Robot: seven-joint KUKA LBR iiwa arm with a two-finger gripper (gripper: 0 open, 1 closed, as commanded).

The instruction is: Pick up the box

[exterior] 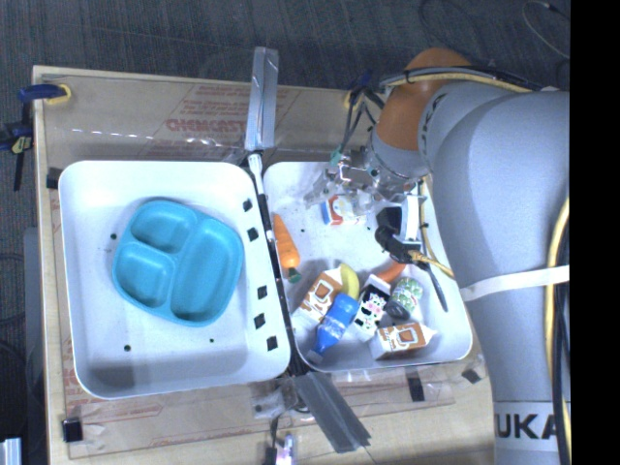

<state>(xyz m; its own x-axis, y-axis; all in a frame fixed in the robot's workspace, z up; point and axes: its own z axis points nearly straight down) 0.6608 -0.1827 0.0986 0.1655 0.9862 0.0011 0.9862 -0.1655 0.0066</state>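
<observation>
Right, the big grey arm with its orange band (426, 76) is reaching in from the right and hanging over the far end of the right-hand shallow white bin (448, 342). Its two-finger gripper (351, 184) sits low above that bin's far corner, with cables and metal fittings crowding round it, and whether the claw is apart or together I cannot tell from this angle. Just under it lies a small white item with red and blue print (339, 209), too small to identify, and whether the gripper touches it is not clear.

Down at the near end of the same bin, there's a cluster of things packed close. A small brown-and-white printed carton box (402, 339) rests in the near right corner, lying free, well apart from the gripper. Another brown-and-white carton (317, 298) sits further left, tilted, and a blue plastic bottle (334, 322) leans against it. Between them there's a yellow banana-shaped piece (349, 281) and a black-and-white cow-patterned carton (372, 308). A green-and-white patterned can (408, 294) lies just beyond the corner box. An orange carrot-shaped toy (286, 245) runs along the bin's left wall.

Over in the left-hand white bin (87, 356), a light-blue divided plastic tray (179, 260) lies near the middle, on its own.
</observation>
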